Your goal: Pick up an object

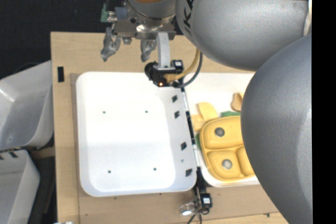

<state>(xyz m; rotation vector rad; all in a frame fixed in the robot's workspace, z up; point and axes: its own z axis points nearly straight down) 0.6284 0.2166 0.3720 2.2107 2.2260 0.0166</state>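
The yellow toy lies in the right bin, close to the divider between the bins, partly hidden under my arm. It looks like moulded plastic with two recessed wells, each with a small grey stud, so I judge it light, stiff and rather slippery. A raised rim or the ridge between the wells seems the best place to pinch. Just beyond it, on the far side, sit a smaller yellow piece, something green and a tan piece.

My gripper hangs above the desk just past the far edge of the left bin, well apart from the toy. Its fingers stand spread with nothing between them.
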